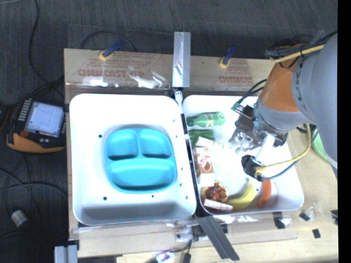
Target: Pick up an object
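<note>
I'm down over the right bin (293, 199) now, my gripper (245, 141) hanging low above its white floor, roughly mid-bin, and this reads to me as the reach-in stage of the pick: nothing chosen and lifted yet, as far as I can judge. How far my fingers are spread, and whether anything sits between them, I cannot tell; the wrist and cabling block that.

Candidates are all on my left and front side. A green bottle (205, 119) lies on its side near the far wall. A small white carton (203, 142) sits just below it, hard by the divider, and a printed packet (205, 163) comes next toward the front. At the front wall a yellow banana (242, 196) curves beside an orange carrot-like piece (264, 193), with a reddish-brown cluster (215, 191) touching the banana's left end.

Next move, I reckon: pick one target, line my fingers across its narrow side, then drop. The banana and its neighbours are crowded, so a clean straddle looks tricky there; the bottle stands more apart.

The left bin (82, 147) holds a blue divided tray (141, 160). Both bins rest on a wooden bench (82, 59) over dark carpet, with a handheld pendant (38, 122) lying off to the left.
</note>
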### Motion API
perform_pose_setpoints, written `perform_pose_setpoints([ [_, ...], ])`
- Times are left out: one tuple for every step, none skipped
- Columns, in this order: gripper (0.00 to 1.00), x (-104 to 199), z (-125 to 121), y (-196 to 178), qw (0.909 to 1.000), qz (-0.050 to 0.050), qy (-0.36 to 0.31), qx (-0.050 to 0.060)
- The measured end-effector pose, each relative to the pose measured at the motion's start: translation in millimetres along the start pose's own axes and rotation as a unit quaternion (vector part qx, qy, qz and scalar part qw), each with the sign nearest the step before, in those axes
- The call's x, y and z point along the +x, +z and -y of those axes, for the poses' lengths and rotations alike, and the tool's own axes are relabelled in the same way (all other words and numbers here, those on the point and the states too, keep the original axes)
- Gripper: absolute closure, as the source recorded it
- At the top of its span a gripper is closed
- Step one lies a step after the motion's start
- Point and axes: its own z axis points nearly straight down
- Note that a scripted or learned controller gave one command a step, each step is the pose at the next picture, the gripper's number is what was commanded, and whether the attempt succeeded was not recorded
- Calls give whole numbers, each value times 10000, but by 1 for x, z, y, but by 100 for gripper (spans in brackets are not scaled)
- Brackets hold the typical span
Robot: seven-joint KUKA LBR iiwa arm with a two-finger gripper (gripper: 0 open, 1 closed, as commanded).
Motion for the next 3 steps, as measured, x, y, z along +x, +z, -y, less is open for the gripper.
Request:
perform_pose_setpoints([
  [100,-10,-4,-168,9979,-13,639,-38],
  [100,36,66,-61,9792,-13,2027,-9],
  [100,37,62,-218,9942,-16,1078,-39],
])
